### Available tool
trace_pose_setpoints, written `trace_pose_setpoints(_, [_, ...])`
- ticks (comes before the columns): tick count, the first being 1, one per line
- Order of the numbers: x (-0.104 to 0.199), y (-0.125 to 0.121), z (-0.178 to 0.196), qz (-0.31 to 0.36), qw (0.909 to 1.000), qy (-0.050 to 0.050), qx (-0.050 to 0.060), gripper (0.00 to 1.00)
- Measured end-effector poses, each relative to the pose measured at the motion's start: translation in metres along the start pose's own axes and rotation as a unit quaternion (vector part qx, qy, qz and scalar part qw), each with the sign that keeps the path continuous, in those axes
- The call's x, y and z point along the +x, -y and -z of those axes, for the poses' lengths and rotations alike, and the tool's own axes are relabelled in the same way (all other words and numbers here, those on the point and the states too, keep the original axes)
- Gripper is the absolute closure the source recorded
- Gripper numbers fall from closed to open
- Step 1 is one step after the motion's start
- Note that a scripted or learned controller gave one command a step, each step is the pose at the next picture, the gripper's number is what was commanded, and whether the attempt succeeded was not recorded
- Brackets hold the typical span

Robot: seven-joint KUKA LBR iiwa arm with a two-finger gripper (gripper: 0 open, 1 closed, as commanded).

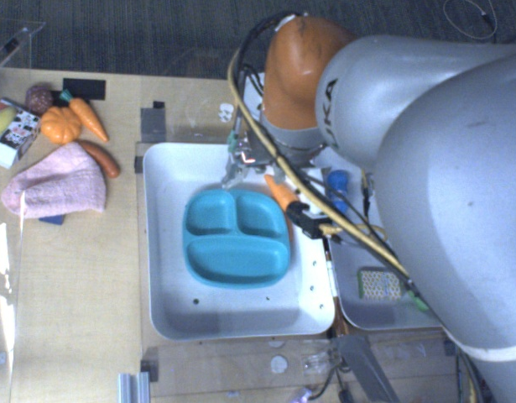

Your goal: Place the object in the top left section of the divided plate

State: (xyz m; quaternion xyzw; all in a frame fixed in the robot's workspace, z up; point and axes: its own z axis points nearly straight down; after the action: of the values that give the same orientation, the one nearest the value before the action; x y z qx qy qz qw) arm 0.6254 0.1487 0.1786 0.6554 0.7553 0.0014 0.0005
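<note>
**Desk:** What does the overhead camera show at the bench?

**Photographer:** A grey KUKA arm reaches in from the right over the left white bin point(157, 250), its gripper point(238, 164) hanging near the bin's far edge, just above the blue divided plate point(237, 236). Whether anything sits in the gripper, or how it is set, cannot be told from here; cables and the wrist crowd it.

**Desk:** And the object?

**Photographer:** Most likely the small orange carrot point(280, 190), a tapered toy piece lying tilted at the plate's far right rim, beside the gripper and partly under the cables. All three plate sections look bare.

**Desk:** How would it handle?

**Photographer:** By its looks, light, stiff plastic, smooth and liable to roll or slip. A grasp across the thicker middle seems safest, not the narrow tip.

**Desk:** Anything else?

**Photographer:** Outside the bins, at the bench's far left corner, lie a pink cloth point(56, 185) and more toy vegetables point(73, 122).
</note>
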Motion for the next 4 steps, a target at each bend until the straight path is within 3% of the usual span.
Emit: trace_pose_setpoints(4, [0.0000,0.0000,0.0000,0.000,1.0000,0.000,0.000,0.00])
